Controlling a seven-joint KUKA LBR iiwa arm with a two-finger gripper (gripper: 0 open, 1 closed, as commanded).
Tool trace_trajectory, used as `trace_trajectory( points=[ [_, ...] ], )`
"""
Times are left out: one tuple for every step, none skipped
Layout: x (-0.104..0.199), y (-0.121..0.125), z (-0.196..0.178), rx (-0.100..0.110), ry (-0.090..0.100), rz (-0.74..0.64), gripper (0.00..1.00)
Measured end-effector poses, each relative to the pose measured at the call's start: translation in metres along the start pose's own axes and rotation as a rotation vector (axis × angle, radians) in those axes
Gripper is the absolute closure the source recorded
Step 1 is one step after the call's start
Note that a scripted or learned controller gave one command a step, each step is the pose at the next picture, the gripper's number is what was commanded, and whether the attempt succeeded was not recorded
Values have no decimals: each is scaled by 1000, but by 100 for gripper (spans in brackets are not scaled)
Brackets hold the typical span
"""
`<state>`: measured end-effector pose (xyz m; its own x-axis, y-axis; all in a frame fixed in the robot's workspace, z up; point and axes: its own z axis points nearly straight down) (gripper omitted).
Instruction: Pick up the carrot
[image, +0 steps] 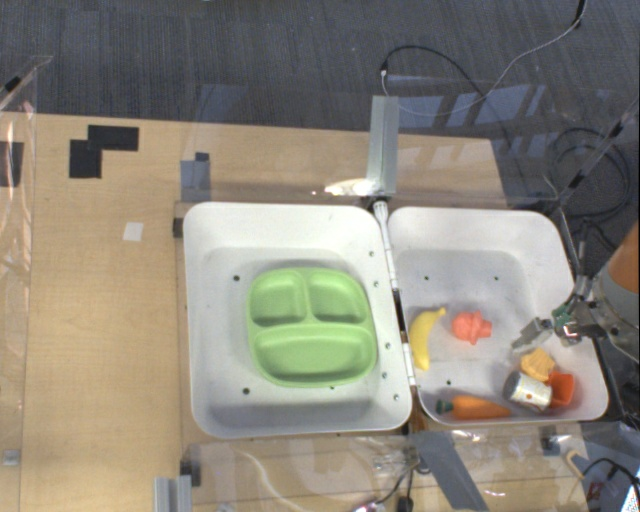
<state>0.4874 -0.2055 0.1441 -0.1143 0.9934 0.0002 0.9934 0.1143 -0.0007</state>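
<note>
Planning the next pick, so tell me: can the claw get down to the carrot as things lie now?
Probably yes. The carrot lies flat and uncovered by the right bin's front wall, apart from the banana. The claw hovers nearby. The wall and the metal can beside it could crowd a finger.

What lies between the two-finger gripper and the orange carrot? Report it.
In the camera view, a grey metal can lies between the gripper and the carrot, with a yellow block above it.

The arm (622, 270) enters from the right edge, orange band at the frame's border. Its gripper (540, 332) sits low, reaching leftward, one metal finger (528, 333) slanting down-left. The fingers look slightly parted, though they are too small to be sure.
</note>
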Motion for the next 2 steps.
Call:
trace_trajectory(
  points=[
    [-1, 3, 56, -9, -3, -138, 0],
    [-1, 6, 45, -15, -6, -142, 100]
  ],
)
